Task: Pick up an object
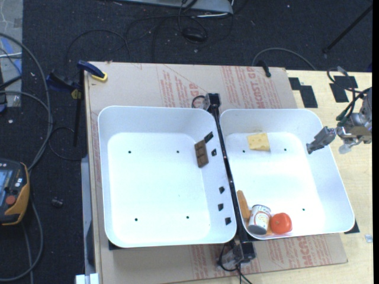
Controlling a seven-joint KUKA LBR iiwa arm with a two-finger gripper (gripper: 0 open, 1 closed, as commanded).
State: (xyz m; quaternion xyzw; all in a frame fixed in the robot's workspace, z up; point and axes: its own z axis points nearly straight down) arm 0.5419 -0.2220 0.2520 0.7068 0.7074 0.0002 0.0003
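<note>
A robotics lab is indicated — two white bins point(163, 176) are set on a cardboard-covered bench point(177, 84), cables point(44, 129) are strewn over dark carpet point(47, 16), and a handheld control pendant point(12, 191) lies at the left edge.

bins point(118, 123): 2 | cheese point(258, 142): 1 | can point(259, 218): 1 | tomato point(281, 222): 1 | carrot point(243, 203): 1 | chocolate bar point(202, 154): 1
</note>
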